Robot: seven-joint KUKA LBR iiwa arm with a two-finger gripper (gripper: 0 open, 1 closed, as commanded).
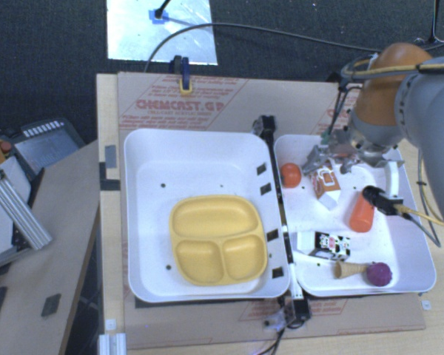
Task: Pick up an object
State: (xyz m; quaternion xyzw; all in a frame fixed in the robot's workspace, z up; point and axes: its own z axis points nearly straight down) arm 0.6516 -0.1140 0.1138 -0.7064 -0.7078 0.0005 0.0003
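Purple comes first: a toy ice-cream cone (370, 272) with a purple scoop lies closest to the near edge of the counter (109, 220). It is in the white bin (422, 268) on the camera view's right, the side I reach in from. Just beyond the cone lies a black-and-white patterned carton (331, 245). Farther in, toward that bin's middle, an orange cylinder (361, 213) lies well apart from a red-orange ball (290, 174), which sits close to the divider between the bins. Between those two and a little farther back sits a brown-and-white box (325, 184). The other white bin (144, 198), toward the counter's left edge in this view, holds a yellow compartment tray (216, 239) in its near half.

My end effector (331, 160) hangs over the far half of the right-hand bin, directly above or just behind the brown-and-white box. From this slant it may be touching the box's top, but I cannot be sure. Whether it is open or closed I cannot tell either, as my own wrist hides much of it.

As I judge it, the pick is not done: every object lies in a bin, none lifted. The approach looks made, with the box the likely target. Closing on it and raising it clear are left to do.
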